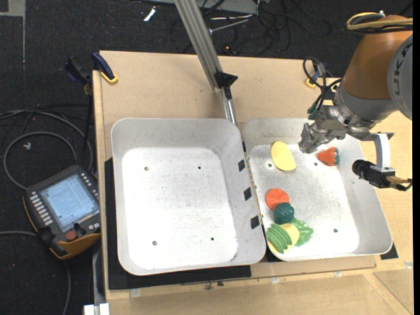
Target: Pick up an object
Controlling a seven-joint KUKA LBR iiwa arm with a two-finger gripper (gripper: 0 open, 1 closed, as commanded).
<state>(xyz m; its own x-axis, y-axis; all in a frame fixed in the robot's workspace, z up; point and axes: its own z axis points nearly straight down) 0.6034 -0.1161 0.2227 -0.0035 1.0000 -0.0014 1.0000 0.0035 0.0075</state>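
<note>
The right bin (pixel 367 238) holds several small items. A yellow oval piece (pixel 283 156) lies near its back left. A red strawberry-like piece (pixel 327 155) lies to the right of it. Toward the front are an orange-red round piece (pixel 277 197), a dark green piece (pixel 283 212) and a yellow-green bundle (pixel 287 233). My gripper (pixel 311 140) hangs over the back of the right bin, between the yellow piece and the red one and just left of the red one. I see nothing held in it.
The left bin (pixel 125 143) sits beside the right one, with black clips (pixel 248 192) along the shared edge. A metal pole (pixel 200 35) slants in from the back. A teach pendant (pixel 62 205) lies left of the bench.
</note>
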